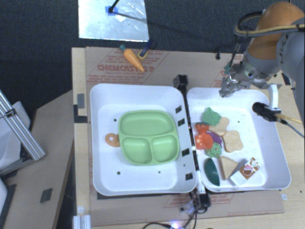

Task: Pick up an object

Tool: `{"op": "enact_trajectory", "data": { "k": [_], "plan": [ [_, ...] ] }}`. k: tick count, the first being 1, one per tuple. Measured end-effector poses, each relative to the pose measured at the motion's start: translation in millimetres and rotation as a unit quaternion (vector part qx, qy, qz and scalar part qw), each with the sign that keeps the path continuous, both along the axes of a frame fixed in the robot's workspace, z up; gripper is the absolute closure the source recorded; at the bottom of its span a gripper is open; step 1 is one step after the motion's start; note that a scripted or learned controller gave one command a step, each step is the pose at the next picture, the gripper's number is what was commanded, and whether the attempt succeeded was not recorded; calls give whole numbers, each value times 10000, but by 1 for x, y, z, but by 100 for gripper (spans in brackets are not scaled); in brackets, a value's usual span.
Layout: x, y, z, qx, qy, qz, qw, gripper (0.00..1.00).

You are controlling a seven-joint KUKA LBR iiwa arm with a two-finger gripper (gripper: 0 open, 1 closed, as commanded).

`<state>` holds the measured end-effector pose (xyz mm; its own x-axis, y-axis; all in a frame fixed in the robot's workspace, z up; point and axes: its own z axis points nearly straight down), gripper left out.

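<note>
Gripper (229,87): above the right bin's (276,147) far rim; finger opening cannot be told; nothing seen held. Bare floor along that bin's far and right edges. Toy food pile (217,140): left-centre of the right bin, nearer the camera than the gripper, apart from it. Green tray (146,136): left bin (102,128).

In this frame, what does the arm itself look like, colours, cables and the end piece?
The arm is grey, with a rounded orange band above the wrist. Dark cables loop beside the orange part and run down toward the wrist. The gripper is a small metallic grey piece at the arm's tip, above the far edge of the right bin. No markings are legible.
</note>
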<state>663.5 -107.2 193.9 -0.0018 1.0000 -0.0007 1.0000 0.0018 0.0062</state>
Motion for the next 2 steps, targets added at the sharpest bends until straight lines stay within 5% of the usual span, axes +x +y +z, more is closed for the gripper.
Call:
{"op": "enact_trajectory", "data": {
  "k": [1, 2],
  "plan": [
    [1, 0, 33, 1, 4, 17, 10000, 100],
    [-42, 40, 38, 11, 31, 33, 10000, 100]
  ]
}}
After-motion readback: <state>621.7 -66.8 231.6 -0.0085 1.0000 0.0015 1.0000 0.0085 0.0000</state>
